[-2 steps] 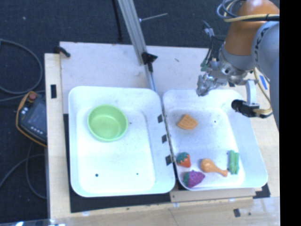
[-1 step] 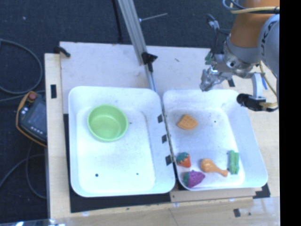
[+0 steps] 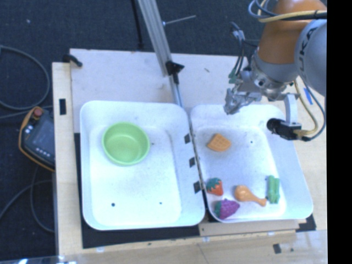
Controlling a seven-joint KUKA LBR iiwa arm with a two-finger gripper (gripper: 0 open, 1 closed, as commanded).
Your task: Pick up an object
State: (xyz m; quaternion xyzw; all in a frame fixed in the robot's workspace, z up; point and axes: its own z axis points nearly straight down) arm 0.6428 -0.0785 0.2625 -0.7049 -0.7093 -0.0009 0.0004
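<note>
Hovering over the far rim of the right-hand shallow white bin (image 3: 286, 164), my claw (image 3: 232, 106) carries nothing; I cannot tell its state. Well to its left sits a round green plastic bowl (image 3: 126, 142). Nearest, just below-left, lies an orange wedge-shaped toy (image 3: 219, 143). Descending off-centre could nudge that wedge aside, or I might clip the rim.

A lime-green bowl (image 3: 126, 142) sits in a white bin (image 3: 93, 202), while an orange wedge (image 3: 219, 143), red strawberry (image 3: 214, 186), purple grapes (image 3: 226, 207), orange drumstick (image 3: 249, 194) and green piece (image 3: 273, 189) dot the other.
</note>
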